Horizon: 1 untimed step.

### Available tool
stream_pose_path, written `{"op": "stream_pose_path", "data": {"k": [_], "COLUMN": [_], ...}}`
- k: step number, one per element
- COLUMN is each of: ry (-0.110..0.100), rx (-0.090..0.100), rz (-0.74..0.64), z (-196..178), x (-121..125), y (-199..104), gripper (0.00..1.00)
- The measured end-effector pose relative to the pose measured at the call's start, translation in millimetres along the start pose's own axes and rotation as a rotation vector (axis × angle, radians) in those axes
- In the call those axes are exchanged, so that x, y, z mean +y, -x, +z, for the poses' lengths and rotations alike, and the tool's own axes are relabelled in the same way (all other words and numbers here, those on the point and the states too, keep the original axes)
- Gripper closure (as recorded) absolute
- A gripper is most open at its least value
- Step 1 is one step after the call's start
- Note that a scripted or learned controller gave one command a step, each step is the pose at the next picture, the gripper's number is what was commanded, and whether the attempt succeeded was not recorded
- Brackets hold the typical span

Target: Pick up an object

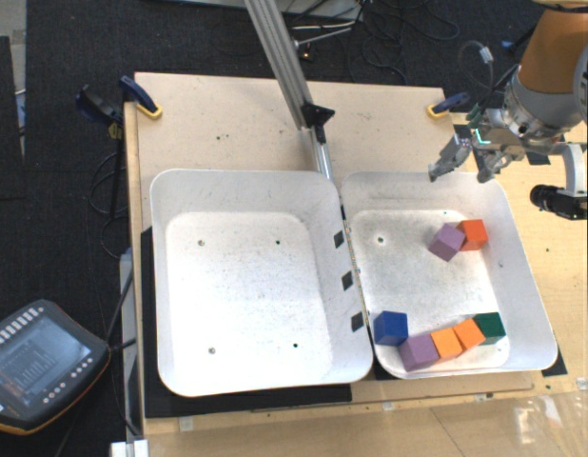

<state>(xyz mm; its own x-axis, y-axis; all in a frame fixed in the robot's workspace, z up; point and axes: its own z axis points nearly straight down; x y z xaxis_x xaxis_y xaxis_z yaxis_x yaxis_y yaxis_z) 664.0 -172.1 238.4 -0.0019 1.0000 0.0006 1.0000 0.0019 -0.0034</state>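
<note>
Blocks lie in the right bin [522, 284], six of them. In the camera view, a purple block [447, 242] touches an orange block [474, 233] near the middle. Along the near wall sit a blue block [390, 327], then a second purple [419, 350], a second orange [447, 341] and a green block [488, 327], pressed in a row. My gripper [462, 161] hangs above the bin's far edge, fingers spread apart, empty. The risk, I judge, is crowding: a finger could land on a neighbour and shove both blocks aside, or the wall could block my descent.
</note>
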Motion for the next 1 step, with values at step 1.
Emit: {"op": "stream_pose_path", "data": {"k": [1], "ry": [0.003], "rx": [-0.002], "rz": [-0.001], "z": [-2.3], "x": [0.8], "y": [-0.1], "gripper": [0.0]}}
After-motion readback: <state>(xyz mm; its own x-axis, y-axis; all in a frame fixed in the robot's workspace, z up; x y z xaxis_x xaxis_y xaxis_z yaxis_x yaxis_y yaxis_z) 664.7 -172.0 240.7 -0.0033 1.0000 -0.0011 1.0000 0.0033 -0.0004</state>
